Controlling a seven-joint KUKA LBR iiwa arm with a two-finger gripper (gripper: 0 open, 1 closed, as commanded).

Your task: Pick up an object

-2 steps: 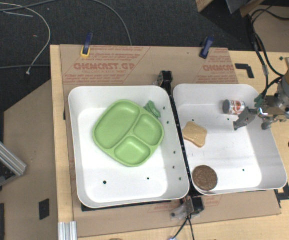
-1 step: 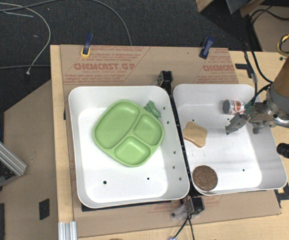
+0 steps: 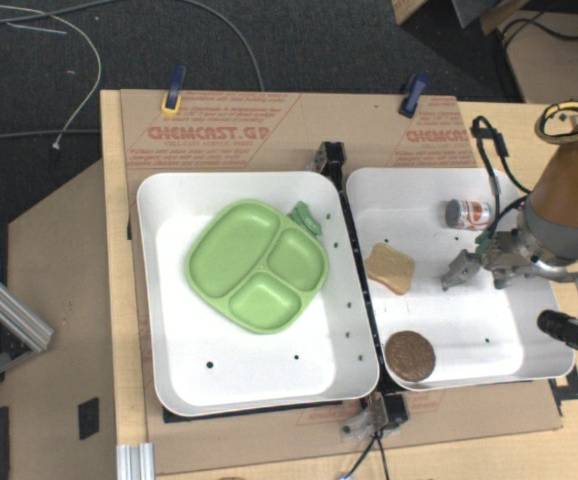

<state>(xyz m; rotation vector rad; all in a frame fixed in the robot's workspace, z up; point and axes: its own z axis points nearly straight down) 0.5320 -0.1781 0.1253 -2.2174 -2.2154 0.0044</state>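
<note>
In the right bin [image 3: 529, 363] lie a tan bread-like slab [image 3: 390, 267], a round brown disc [image 3: 409, 355] at the front rim, and a small can [image 3: 467, 212] on its side near the back. My gripper [image 3: 479, 271] hovers over the middle of this bin. It is right of the slab and in front of the can. Its two grey fingers [image 3: 458, 270] are spread open with nothing between them. The orange-banded arm [image 3: 572, 183] reaches in from the right.
The left bin [image 3: 169, 348] holds a green divided plate [image 3: 257, 265] with a small green piece [image 3: 306, 218] at its upper right edge. A black cable [image 3: 491, 153] loops over the right bin's back rim. Blue clamps [image 3: 175, 86] pin the cardboard base.
</note>
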